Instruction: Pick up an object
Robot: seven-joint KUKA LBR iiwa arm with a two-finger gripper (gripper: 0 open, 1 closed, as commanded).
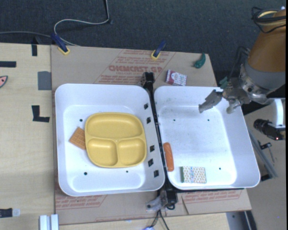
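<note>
My gripper [220, 104] hangs over the upper right part of the right bin [240, 138], with its two fingers spread apart and nothing between them. An orange carrot-shaped object [168, 156] lies along the right bin's left wall, well to the lower left of the gripper. A small patterned card or packet [194, 175] rests near that bin's front edge. In the left bin [67, 104] sits a yellow divided plate [116, 139], and a tan cracker-like piece [78, 138] is partly tucked under its left side.
A small red and white packet [175, 77] lies on the cardboard behind the right bin. Yellow clamps [158, 51] hold the cardboard's far edge, and a green item [199, 60] rests near its back right corner. The arm's orange-banded body [269, 51] looms at the right.
</note>
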